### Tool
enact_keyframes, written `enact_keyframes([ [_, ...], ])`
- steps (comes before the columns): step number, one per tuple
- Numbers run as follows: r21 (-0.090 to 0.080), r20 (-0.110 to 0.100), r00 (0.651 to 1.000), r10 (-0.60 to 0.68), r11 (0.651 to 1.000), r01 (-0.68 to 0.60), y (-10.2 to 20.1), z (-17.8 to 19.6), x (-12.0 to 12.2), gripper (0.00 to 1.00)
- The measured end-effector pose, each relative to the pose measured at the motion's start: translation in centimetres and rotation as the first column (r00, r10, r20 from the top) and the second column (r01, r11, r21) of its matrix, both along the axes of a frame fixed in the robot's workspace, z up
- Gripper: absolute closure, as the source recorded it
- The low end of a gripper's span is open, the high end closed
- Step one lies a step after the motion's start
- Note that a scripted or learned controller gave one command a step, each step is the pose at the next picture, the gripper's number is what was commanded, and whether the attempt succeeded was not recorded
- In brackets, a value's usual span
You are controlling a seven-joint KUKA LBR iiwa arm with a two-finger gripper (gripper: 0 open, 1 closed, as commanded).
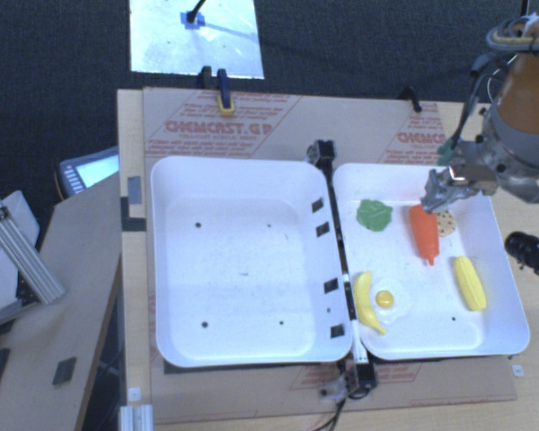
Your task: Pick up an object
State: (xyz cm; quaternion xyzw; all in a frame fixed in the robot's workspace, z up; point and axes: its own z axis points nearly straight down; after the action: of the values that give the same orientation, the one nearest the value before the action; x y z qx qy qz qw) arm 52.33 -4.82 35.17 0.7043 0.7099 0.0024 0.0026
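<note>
Camera view: carrot (424,233) just below pincer (442,196)

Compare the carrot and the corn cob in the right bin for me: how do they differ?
The carrot is orange and tapers to a point at its near end; the corn cob is yellow and blunt at both ends. The carrot lies farther back, just below the gripper, while the corn cob lies nearer the front, close to the right bin's right wall. Both are long, lie flat on the bin floor, and point roughly front to back.

Arm (525,106) cropped at right edge
</note>
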Motion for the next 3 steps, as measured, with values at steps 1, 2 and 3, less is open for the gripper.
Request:
enact_keyframes([
  [1, 0.003, -0.006, 1.0, 0.002, 1.0, -0.002, 6.2, -0.8, -3.7, 1.0],
  [2, 0.001, -0.002, 1.0, 0.001, 1.0, -0.001, 5.9, 0.4, -3.5, 1.0],
  [3, 0.002, 0.001, 1.0, 0.006, 1.0, -0.006, 5.9, 1.5, -3.4, 1.0],
])
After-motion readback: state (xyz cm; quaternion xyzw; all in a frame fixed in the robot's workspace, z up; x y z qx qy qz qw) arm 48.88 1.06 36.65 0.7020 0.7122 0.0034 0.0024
